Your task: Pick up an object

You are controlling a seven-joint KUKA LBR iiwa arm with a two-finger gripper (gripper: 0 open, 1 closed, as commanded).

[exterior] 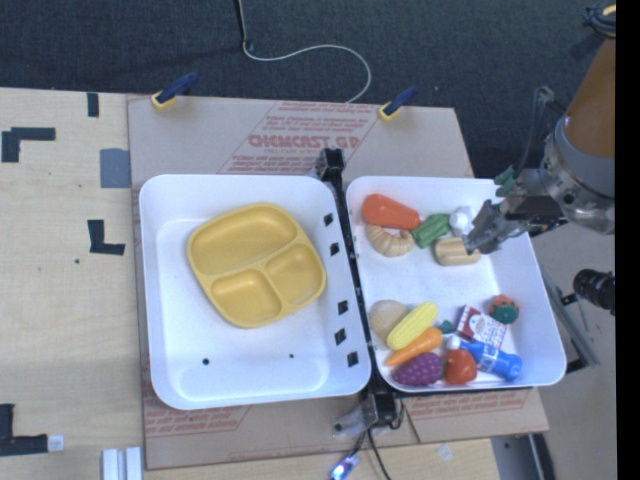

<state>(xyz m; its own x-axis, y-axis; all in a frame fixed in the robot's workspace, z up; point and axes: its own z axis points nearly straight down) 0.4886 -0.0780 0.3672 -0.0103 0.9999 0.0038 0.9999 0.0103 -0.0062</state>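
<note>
The right bin (535,298) holds several toy foods: an orange carrot-like piece (388,210), a croissant (389,240), a green piece (432,230), a tan block (455,251), a corn cob (412,324), a small carrot (415,346), purple grapes (420,370), a tomato (459,367), a red-and-white carton (479,325) and a blue bottle (492,359). My gripper (487,236) hangs over the bin's upper right, its dark fingers just right of the tan block and touching or nearly touching it.
The left bin (170,358) holds a yellow divided plate (256,264). A black divider (345,268) runs between the bins. A small red-and-green toy (503,309) lies near the right bin's right wall. A white cable (300,53) loops behind the bench.
</note>
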